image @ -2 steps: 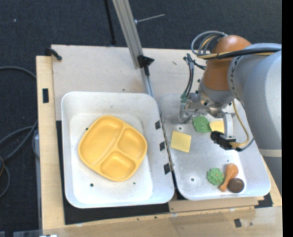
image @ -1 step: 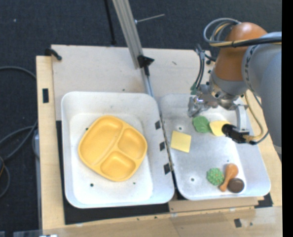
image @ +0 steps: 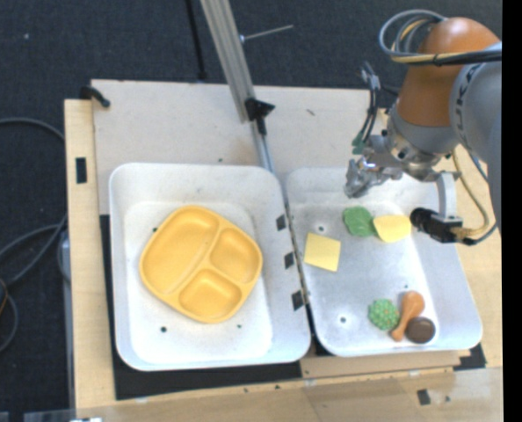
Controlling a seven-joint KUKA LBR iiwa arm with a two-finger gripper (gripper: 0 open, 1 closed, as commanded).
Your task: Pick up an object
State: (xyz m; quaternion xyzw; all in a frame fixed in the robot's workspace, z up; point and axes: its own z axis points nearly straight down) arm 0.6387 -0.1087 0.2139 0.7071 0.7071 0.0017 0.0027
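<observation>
The grey two-finger gripper (image: 359, 183) hangs over the far part of the right white bin (image: 441, 323), holding nothing; how far it is spread cannot be told. Just near of it lies a green leafy toy (image: 358, 221), touching a yellow rounded piece (image: 392, 228). A yellow divided plastic plate (image: 201, 263) sits in the left white bin (image: 134, 192).

The arm (image: 445, 69) is cut off where it leaves the view at the right. Whether the gripper (image: 363, 179) is open or closed cannot be made out, as it is small and blurred. The top of the metal pole (image: 228, 42) is cropped by the upper edge. The desk (image: 173, 121) is partly covered by the two bins.
</observation>
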